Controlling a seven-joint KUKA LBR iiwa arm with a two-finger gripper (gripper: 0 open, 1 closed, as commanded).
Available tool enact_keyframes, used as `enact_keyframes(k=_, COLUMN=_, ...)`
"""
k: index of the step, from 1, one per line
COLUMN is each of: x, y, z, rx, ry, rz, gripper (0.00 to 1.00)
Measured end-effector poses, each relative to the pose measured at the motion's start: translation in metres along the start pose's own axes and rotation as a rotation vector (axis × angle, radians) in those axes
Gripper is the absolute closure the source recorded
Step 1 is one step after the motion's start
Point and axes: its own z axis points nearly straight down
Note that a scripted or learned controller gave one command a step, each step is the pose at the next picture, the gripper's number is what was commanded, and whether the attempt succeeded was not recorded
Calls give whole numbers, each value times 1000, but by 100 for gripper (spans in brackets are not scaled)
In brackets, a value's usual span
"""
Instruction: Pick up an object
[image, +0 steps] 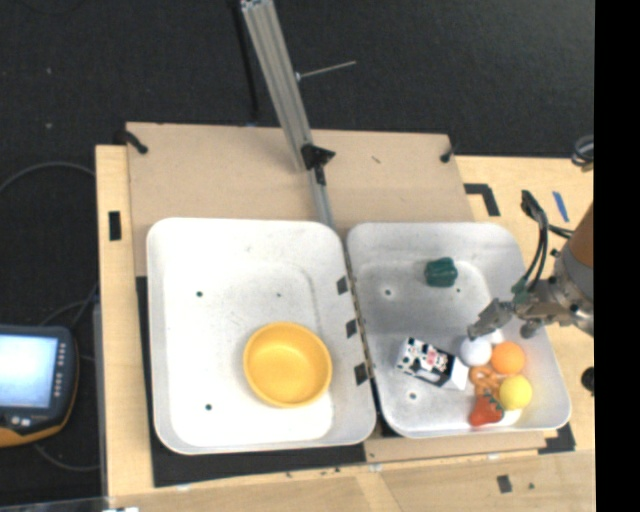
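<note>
Toys were seen heaped at lower right in the right bin (400, 250), a white ball (476, 352) uppermost. Nothing had been lifted; the gripper (497, 318) was poised above it, its state indiscernible.

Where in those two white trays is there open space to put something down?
Left bin: bare everywhere around the yellow bowl. Right bin: bare left of the green object. Crowded by the gripper: white ball, orange ball, yellow ball.
</note>
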Motion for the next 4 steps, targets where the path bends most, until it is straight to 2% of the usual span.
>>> enact_keyframes(k=1, x=0, y=0, z=0, rx=0, ry=0, rz=1, gripper=0)
enact_keyframes(k=2, x=2, y=3, z=62, rx=7, ry=0, rz=4, gripper=0)
enact_keyframes(k=3, x=1, y=8, z=93, rx=-11, ry=-5, rz=0, gripper=0)
enact_keyframes(k=4, x=0, y=6, z=87, rx=-6, ry=-2, rz=6, gripper=100)
